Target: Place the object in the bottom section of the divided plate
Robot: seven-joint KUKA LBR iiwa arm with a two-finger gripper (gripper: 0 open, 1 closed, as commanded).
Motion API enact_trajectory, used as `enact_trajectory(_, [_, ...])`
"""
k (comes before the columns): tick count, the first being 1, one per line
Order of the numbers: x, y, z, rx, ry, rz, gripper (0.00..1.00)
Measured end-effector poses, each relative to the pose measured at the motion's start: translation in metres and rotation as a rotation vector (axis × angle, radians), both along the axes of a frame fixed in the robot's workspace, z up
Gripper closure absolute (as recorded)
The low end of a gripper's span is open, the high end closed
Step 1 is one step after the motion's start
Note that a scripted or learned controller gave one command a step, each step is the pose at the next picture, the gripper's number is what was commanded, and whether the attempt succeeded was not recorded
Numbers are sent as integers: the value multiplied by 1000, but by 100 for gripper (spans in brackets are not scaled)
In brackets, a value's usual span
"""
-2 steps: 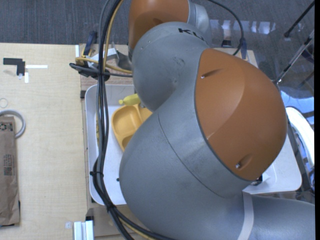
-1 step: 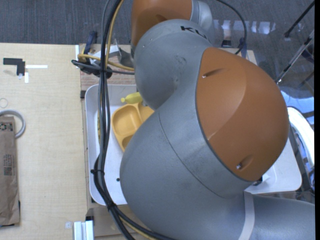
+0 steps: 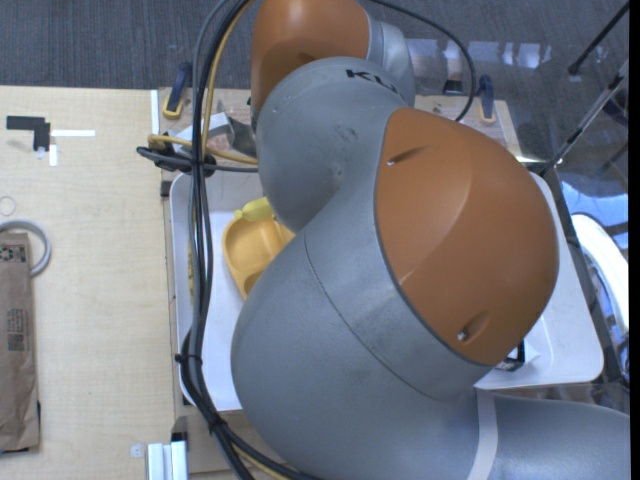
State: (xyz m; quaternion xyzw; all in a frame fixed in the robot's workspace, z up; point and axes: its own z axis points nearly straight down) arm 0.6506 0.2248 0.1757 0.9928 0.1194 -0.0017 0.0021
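Pale wood made up the tabletop [image 3: 90,268] on the left, with a brown paper bag [image 3: 15,338] lying at its outer edge, well clear of the work. Next came black cables [image 3: 197,218] hanging down across the left wall of a white bin [image 3: 183,268]. Just inside that wall sat the yellow divided plate [image 3: 250,253], with one hollow of it showing and the rest covered by the grey and orange arm [image 3: 400,298], which loomed over the middle and right of the bin. A paler yellow lump [image 3: 256,210] touched the plate's upper rim; whether that was the object or part of the plate could not be told, so the object's place remained uncertain. Whether the gripper was spread or closed could not be told either. To do the step well, the arm probably needed to come down over the plate's nearest section, the one lowest in the view, staying inside the dividing ridge so that nothing landed astride it. The release should be low and gentle, since a light plastic plate would likely skid or tip. The cables, close beside the plate, looked like something that could snag on the way out.
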Motion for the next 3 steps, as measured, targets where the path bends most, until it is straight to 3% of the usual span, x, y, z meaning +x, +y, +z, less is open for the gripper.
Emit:
enact_trajectory(1, [0,-2,9,-3,2,0,100])
enact_trajectory(2, [-31,3,7,0,-1,8,100])
enact_trajectory(3, [-32,3,7,0,-1,8,0])
